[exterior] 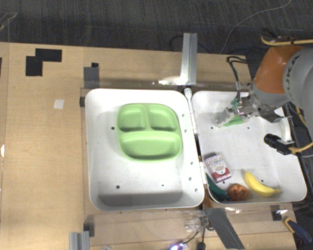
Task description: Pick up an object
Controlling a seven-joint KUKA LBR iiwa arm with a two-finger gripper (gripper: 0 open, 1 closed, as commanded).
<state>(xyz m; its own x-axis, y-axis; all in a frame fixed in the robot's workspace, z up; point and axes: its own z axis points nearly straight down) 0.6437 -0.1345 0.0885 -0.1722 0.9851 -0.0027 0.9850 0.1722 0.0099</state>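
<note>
two white bins sit side by side on the bench. the left bin (99, 139) carries a green divided tray (148, 130), and the right bin (281, 155) has the loose things. the gripper (239, 110) hangs over the far part of the right bin with something thin and green (230, 121) at its tip, and from where i stand i cannot tell what state the end effector is in, or whether that green piece is actually held. the other candidates lie near the front edge: a banana (261, 185), a reddish round fruit (239, 191) beside it, and a small carton (217, 166) resting over a dark green object (217, 190). what worries me is a thin, flat piece slipping out on the lift, or the tip scraping the bin floor. the carton has red print, too small to read.
</note>
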